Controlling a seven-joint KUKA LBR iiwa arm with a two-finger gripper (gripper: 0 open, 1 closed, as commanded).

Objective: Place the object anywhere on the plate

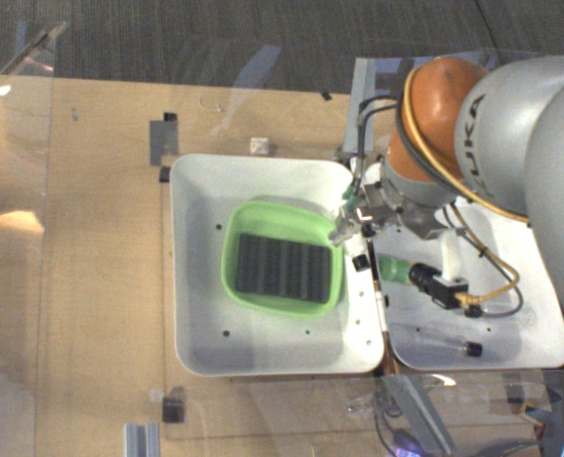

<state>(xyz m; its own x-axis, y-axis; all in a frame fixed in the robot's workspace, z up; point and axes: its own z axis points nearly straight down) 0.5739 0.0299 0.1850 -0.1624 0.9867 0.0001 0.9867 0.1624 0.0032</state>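
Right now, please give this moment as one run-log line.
gripper: over green plate edge, by bins' divide | green object: in bin at view's right, off plate | task: not done

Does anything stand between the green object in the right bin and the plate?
Only the adjoining bin walls separate the green object from the plate; the gripper hangs over the plate's right rim.

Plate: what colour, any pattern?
Light green plate, with a dark centre crossed by parallel ridges like stripes. It shows best in the camera view.
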